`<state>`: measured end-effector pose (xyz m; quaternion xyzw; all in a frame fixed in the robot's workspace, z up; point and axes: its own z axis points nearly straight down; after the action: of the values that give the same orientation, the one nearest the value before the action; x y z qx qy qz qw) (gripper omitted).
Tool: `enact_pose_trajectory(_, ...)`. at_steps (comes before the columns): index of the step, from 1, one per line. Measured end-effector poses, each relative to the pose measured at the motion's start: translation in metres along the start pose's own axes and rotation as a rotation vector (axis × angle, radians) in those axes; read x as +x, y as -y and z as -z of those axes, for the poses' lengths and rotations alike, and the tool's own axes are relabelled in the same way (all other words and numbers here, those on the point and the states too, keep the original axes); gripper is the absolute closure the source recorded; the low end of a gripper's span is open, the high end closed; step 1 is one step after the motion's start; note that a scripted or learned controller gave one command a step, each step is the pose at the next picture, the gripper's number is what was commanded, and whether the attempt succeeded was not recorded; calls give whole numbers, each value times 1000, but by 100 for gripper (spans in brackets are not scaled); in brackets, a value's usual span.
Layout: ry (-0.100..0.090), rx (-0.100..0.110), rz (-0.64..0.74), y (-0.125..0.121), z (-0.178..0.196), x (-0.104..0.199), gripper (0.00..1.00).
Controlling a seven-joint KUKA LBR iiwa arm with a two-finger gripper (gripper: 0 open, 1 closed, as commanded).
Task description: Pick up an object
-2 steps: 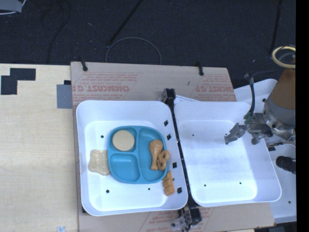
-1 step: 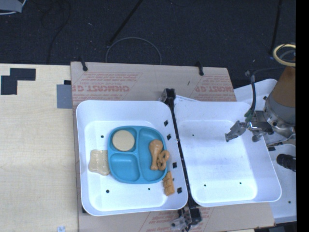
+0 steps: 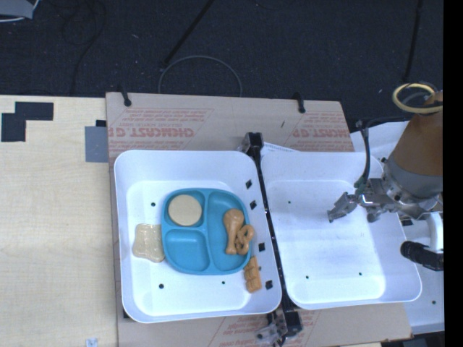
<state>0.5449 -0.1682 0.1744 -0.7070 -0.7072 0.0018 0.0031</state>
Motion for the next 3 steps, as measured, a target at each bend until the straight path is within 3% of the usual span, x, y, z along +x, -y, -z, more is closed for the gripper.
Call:
enact_pose_trajectory(2, 1, -3, -3, -8, -88, -3, 0)
enact_pose_trajectory(3, 1, -4, -6, -8, -76, -4, 100)
